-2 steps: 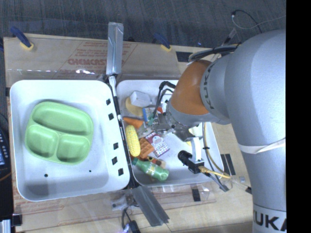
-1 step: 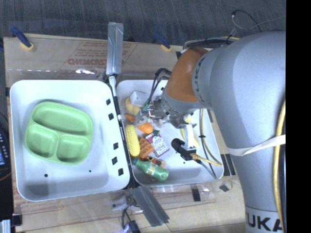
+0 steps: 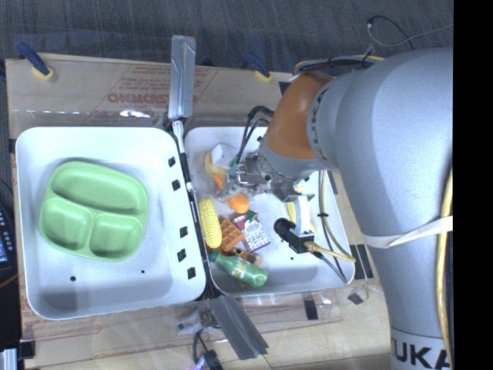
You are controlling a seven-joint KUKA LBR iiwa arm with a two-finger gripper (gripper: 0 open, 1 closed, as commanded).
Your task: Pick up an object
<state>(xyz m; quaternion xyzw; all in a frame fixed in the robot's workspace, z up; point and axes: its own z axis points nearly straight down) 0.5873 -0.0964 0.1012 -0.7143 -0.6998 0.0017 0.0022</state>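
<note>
On the left of the frame a white bin [image 3: 31, 230] holds a green plate [image 3: 94, 210] with three parts. Nothing there needs picking.

In the middle of the frame is the other white bin [image 3: 293, 272], and it is full of small things. A yellow corn cob [image 3: 209, 222] lies along its left wall. A green bottle [image 3: 243, 270] lies on its side at the bottom. A little orange toy [image 3: 239, 203] sits near the middle, with a pink packet [image 3: 256, 236] just below it.

The end effector [image 3: 246, 177] hangs low in this bin, just above the orange toy. I think the orange toy is the thing to pick. I cannot tell if the end effector is clenched or let go, as it is dark and small here. I see nothing held in it.

To do this well, it should come straight down over the orange toy. It should grip the middle of it, not the edge. It should stay away from the corn cob and the packet, so they do not get pushed or grabbed too.

The big grey arm [image 3: 385, 153] fills the right of the frame.
</note>
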